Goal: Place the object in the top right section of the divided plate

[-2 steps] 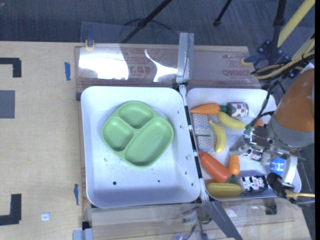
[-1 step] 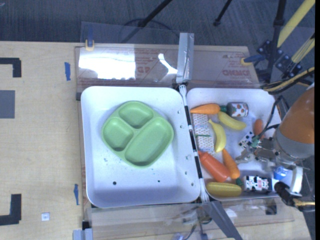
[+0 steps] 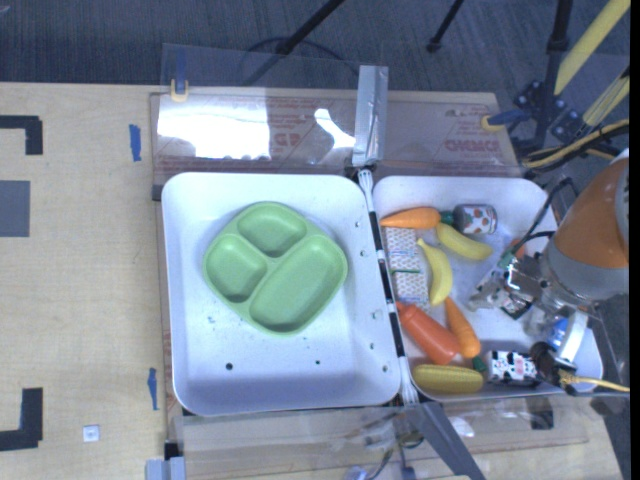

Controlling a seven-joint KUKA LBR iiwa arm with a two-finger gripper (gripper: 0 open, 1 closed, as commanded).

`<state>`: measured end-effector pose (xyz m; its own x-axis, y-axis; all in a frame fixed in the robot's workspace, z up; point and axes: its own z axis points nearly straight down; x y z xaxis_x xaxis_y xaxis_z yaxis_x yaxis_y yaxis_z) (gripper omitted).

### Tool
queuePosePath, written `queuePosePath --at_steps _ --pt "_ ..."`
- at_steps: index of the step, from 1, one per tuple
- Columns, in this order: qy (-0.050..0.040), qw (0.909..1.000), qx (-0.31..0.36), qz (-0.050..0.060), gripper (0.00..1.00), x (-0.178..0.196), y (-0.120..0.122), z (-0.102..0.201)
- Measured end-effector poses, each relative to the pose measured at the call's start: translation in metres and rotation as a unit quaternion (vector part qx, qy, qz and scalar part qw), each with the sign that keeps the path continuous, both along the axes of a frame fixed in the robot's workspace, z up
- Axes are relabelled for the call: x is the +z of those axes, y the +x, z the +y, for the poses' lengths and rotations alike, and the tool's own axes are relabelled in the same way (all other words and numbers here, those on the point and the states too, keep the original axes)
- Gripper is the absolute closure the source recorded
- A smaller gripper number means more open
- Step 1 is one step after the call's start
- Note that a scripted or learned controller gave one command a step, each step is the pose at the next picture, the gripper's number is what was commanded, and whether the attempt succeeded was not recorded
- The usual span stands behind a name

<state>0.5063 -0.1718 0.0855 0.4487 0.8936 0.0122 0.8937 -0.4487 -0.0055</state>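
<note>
A green divided plate (image 3: 275, 265) lies in the left bin (image 3: 200, 368), with nothing in its three sections. The right bin (image 3: 520, 198) holds toy food: an orange carrot (image 3: 411, 218), two yellow bananas (image 3: 464, 242) (image 3: 436, 273), a small can (image 3: 476, 218), a wafer biscuit (image 3: 404, 265), a red-orange pepper (image 3: 428, 333), a second carrot (image 3: 461, 326) and a yellow piece (image 3: 447, 377) at the front. My gripper (image 3: 503, 292) hangs low over the right side of that bin, just right of the second carrot, and I see nothing held in it.
A black-and-white patterned carton (image 3: 514, 367) lies at the right bin's front right, under the wrist. A metal divider (image 3: 383, 268) separates the two bins. A clear panel (image 3: 260, 118) stands behind them. The left bin's floor around the plate is bare white.
</note>
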Motion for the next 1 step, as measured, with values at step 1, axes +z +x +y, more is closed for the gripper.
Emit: queuePosePath --at_steps 1 --pt "-0.0104 0.9999 -0.007 -0.004 0.00 0.0021 -0.0223 0.0630"
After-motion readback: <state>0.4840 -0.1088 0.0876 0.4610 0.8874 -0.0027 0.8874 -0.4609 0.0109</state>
